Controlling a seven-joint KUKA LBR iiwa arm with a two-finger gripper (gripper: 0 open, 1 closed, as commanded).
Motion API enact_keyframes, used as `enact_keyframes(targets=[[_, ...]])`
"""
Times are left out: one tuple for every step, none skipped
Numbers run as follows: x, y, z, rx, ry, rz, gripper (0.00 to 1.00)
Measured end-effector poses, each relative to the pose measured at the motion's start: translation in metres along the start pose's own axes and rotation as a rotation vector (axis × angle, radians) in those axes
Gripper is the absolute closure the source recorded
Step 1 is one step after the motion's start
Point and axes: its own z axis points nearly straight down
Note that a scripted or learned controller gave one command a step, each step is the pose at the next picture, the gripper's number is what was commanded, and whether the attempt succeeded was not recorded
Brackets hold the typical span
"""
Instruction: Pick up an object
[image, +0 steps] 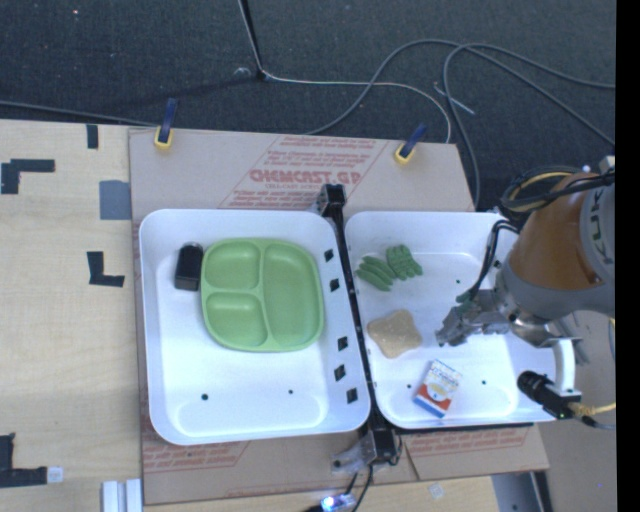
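Note:
In the right bin (470, 415) lie a tan slice of toast (393, 333), a green bunch of pea pods (390, 267) and a small red, white and blue box (437, 388). My gripper (455, 329) hangs low over this bin, just right of the toast and above the box. It touches none of them, as far as I can see. The left bin (170, 390) holds a green divided plate (263, 294) and a small black block (188, 267) at the plate's left.
A black divider with clips (345, 310) runs between the bins. Yellow clamps (163, 135) hold the cardboard sheet at the back. Cables trail over the dark floor behind. The arm's orange band (560, 245) and body fill the right bin's right side.

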Motion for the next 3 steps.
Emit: enact_keyframes(targets=[[0.002,-0.003,-0.061,0.000,0.000,0.000,1.00],[0.002,-0.007,-0.123,-0.001,-0.001,0.000,1.00],[0.045,0.013,-0.107,0.004,0.001,-0.003,1.00]])
